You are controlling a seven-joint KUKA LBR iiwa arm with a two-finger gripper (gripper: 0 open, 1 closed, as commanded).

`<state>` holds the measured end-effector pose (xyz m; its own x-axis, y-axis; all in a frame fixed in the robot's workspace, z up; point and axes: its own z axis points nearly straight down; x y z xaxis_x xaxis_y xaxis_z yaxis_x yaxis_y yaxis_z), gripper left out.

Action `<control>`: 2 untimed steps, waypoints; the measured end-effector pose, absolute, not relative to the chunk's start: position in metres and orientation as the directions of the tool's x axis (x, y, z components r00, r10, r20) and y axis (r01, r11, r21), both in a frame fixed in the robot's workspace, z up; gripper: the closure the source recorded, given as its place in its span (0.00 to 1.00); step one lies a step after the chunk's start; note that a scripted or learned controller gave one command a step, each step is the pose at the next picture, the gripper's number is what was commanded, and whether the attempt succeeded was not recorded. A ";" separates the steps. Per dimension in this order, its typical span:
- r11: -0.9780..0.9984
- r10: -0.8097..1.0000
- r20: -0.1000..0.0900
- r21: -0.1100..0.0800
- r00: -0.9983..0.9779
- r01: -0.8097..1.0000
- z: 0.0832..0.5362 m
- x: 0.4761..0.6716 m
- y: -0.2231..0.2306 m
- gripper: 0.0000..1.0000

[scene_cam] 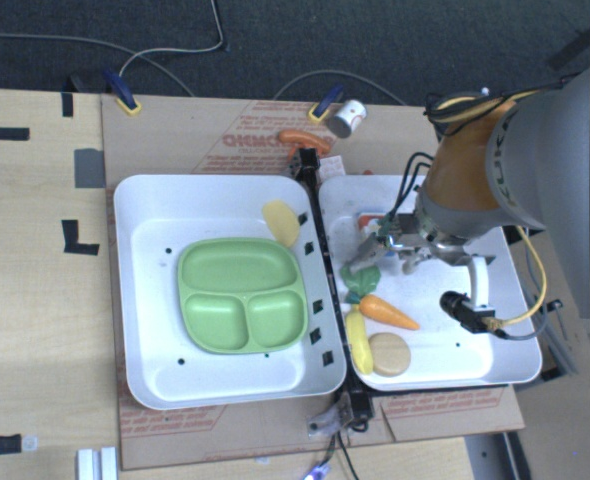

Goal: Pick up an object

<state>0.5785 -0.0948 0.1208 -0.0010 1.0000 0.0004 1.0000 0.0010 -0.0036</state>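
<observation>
Camera view: hand [383, 243] low in the right bin [495, 368], touching a green toy [360, 280]; its grip cannot be made out.

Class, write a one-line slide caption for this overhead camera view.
Arm's gripper hovers in the right bin near a carrot; a green tray sits in the left bin.

Right bin [515, 363] is crowded along its left wall: green toy [360, 280], carrot [387, 312], banana [357, 341], cookie [389, 353]. Near-right corner's open.

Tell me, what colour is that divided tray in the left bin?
Light green. The divided tray shows plainly in the camera view, lying in the white left bin.
</observation>
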 end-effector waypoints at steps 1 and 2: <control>0.001 1.000 -0.001 0.000 -0.001 1.000 0.086 0.582 -0.095 0.00; 0.001 1.000 -0.002 0.001 -0.001 1.000 0.096 0.582 -0.095 1.00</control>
